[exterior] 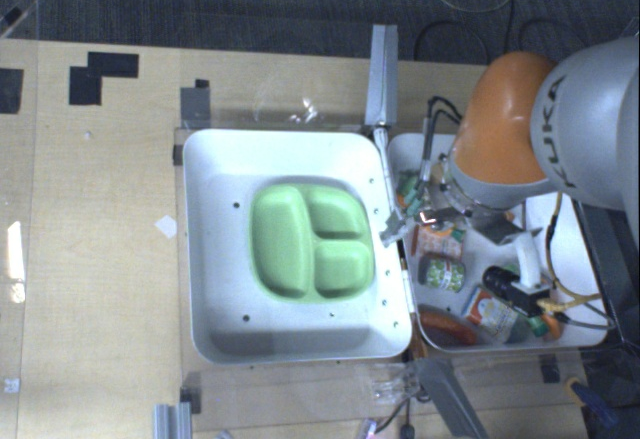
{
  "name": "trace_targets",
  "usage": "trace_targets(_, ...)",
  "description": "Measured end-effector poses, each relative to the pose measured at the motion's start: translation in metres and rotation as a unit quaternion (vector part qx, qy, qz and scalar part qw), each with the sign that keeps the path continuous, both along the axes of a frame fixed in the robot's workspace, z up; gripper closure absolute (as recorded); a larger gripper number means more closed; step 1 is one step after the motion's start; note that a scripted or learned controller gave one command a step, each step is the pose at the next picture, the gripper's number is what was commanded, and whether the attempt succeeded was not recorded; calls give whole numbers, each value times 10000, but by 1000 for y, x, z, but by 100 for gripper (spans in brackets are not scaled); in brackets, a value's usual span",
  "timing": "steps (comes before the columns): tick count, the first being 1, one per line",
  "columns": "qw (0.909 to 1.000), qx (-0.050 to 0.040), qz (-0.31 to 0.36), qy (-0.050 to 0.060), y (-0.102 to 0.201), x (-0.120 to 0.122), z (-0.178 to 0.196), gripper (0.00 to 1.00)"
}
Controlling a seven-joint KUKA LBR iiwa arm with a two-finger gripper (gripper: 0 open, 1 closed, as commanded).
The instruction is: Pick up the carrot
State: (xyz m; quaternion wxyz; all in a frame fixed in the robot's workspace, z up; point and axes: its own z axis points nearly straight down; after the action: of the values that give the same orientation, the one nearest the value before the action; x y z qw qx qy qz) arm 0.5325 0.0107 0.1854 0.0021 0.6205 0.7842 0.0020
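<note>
Carrot (pixel 447 330) — orange, long axis roughly left-right — lying at the near edge of the right bin (pixel 580 227) among packets and a can (pixel 443 274). Nearer than the claw (pixel 430 212) and slightly right of it; claw's state impossible to tell under the orange-banded wrist. Left bin (pixel 215 257) with green divided tray (pixel 308 239) beside, wooden surface (pixel 90 227) around — dark floor beyond.

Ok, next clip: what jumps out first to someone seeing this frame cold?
The grey arm with its orange band fills the upper right, hanging over the right bin and its clutter of small items. In the left bin, a pale green divided tray sits in the middle.
</note>
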Motion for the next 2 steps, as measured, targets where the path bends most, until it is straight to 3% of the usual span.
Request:
trace_targets(1,9998,2,-207,10,11,-39,-1,0)
trace_targets(2,9998,10,-199,-12,12,-37,10,100)
